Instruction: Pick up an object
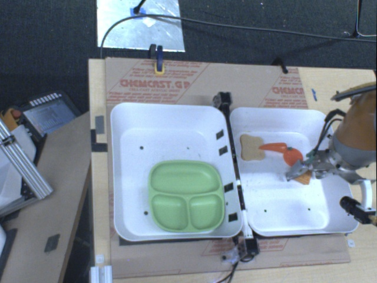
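Observation:
In the right bin (283, 217) an orange carrot-shaped toy (281, 150) lies near the middle, with a tan bread-slice shape (252, 147) just left of it. The gripper (299, 173) reaches in from the right and sits low in that bin, just below and right of the carrot's thick end. A small orange piece (304, 179) shows under its tip. Whether anything sits between the jaws is not clear from above.
The left bin (135, 128) holds a green divided plate (187, 194) toward its front. The arm's grey and orange wrist (356, 131) hangs over the right bin's right edge. A black divider strip (231, 164) runs between the bins.

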`<action>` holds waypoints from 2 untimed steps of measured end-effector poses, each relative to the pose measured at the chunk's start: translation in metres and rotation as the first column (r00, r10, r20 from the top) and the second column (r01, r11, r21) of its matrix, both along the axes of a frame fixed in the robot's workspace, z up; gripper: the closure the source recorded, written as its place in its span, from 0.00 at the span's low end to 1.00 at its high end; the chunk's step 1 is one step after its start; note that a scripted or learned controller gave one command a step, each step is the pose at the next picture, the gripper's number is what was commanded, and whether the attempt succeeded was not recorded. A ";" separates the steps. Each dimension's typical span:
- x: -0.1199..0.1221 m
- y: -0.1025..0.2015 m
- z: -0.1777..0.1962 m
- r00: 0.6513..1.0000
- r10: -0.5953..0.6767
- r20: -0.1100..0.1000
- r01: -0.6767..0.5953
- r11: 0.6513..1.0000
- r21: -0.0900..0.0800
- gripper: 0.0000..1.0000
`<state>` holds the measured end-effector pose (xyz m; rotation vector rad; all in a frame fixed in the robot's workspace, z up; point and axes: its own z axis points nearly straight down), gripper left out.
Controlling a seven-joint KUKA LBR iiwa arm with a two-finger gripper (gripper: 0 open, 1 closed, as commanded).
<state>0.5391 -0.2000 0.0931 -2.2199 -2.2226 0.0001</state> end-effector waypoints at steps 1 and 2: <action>0.000 -0.001 0.013 1.000 0.000 0.003 0.000 1.000 -0.002 1.00; 0.011 -0.001 0.061 1.000 0.003 0.006 -0.003 1.000 -0.002 1.00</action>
